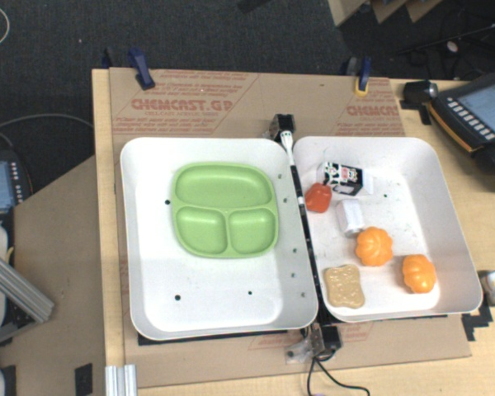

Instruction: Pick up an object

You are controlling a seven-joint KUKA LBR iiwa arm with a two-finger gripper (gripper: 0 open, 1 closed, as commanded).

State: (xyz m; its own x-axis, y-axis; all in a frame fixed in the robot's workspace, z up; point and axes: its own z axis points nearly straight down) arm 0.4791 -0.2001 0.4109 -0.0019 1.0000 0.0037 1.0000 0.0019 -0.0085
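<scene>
An object is what I am to lift, and by my judgement none has been lifted yet: every candidate lies flat on a bin floor, so the whole task is ahead of me. Of my end effector I cannot tell whether it stands wide or narrow, and I claim no hold on anything.

The pieces nearest my side of the counter are in the right bin. An orange pumpkin toy sits toward its near right corner, and a second pumpkin toy lies just beside it, further in; the two are apart, with bare white floor between them. Above that second one is a small white block, close to it but seemingly not touching. A tan bread slice lies flat near the bin's front rim. Further back, a red toy rests close against the inner wall, and a black-and-white carton lies on its side just behind it.

Across the divide, the left bin carries a green divided plate, lying flat and wide near the middle.

What is left, as I judge it: choose one piece, come down over it, close on it and raise it clear. The two pumpkins look the easiest, being rounded and free on all sides; the bread slice and the plate lie too flat to offer much, and the red toy sits awkwardly near the wall
</scene>
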